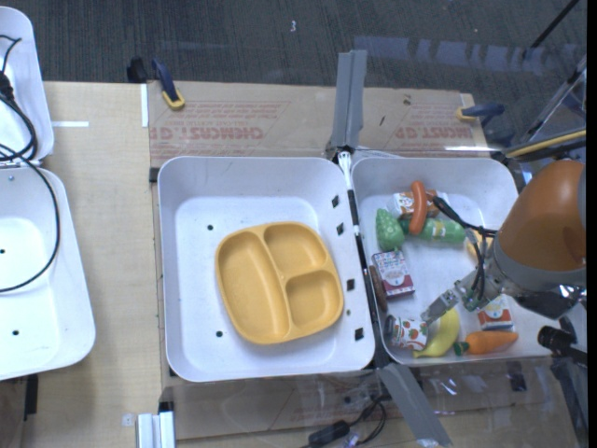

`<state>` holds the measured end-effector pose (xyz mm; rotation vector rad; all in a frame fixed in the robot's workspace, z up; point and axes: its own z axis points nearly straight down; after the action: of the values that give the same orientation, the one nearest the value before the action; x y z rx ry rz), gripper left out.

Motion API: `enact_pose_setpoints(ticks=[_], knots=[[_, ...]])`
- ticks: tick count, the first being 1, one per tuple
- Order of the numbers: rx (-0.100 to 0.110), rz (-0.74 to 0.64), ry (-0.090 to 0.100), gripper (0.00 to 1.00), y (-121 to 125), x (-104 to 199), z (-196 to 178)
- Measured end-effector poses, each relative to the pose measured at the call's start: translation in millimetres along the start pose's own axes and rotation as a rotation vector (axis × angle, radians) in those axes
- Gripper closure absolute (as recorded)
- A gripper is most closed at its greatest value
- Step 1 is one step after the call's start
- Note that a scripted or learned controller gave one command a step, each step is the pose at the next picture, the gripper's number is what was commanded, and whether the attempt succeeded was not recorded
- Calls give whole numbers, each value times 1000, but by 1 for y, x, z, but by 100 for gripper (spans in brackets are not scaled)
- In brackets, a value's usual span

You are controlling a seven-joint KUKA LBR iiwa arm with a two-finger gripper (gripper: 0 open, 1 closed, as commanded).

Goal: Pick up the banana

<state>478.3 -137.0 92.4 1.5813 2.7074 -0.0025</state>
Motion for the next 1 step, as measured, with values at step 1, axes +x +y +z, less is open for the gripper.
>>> enact_pose_setpoints(ticks=[1], knots=[[-4, 3, -1, 100, 2, -1, -10]])
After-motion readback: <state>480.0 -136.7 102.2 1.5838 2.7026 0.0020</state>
